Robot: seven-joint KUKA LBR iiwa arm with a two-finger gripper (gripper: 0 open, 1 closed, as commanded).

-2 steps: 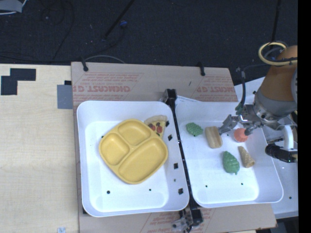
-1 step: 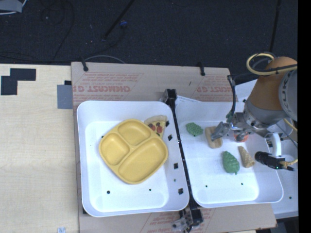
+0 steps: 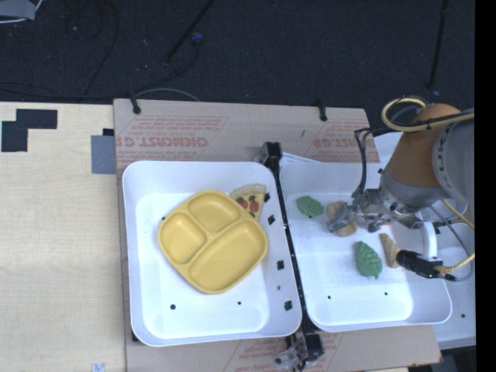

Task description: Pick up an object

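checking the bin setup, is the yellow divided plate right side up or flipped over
Right side up. The yellow plate lies in the left bin with its three compartments facing the camera, their raised rims and hollow floors in view.

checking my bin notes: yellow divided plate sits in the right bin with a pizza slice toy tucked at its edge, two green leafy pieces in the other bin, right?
Not quite: the camera view shows the yellow divided plate in the left bin, pizza slice toy at its edge. The two green leafy pieces lie in the right bin.

Robotics lab: white bins (image 3: 147,208) on cardboard-lined bench (image 3: 232,134), loose cables (image 3: 194,37).
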